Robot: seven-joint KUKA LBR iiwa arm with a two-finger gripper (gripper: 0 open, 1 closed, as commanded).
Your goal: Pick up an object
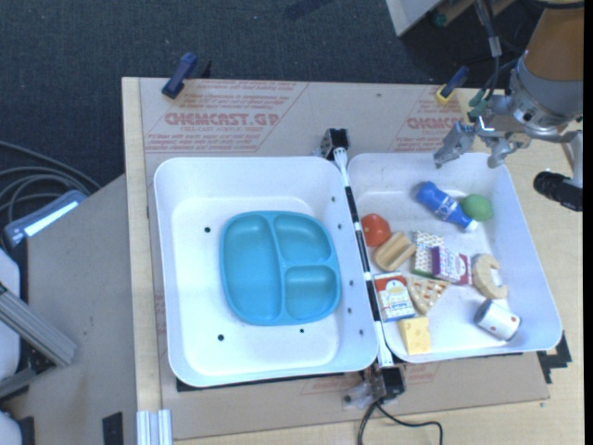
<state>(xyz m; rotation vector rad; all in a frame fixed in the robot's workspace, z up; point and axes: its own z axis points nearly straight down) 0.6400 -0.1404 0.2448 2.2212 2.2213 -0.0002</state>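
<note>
Two grey fingers of the gripper (473, 146) stand spread apart with nothing between them, poised over the far edge of the right-hand shallow white bin (536, 276). Nearest below lie a blue plastic bottle (442, 204) and, touching it, a small green ball (478, 207). Further in: a red-orange ball (374, 228) against the left wall, a tan bread-shaped toy (393, 250), a patterned snack packet (438, 257), a yellow cheese wedge (416, 334) and a white cylinder (498, 318), possibly a cup. The left-hand white bin (181, 248) holds a blue divided plastic tray (278, 267).
</note>
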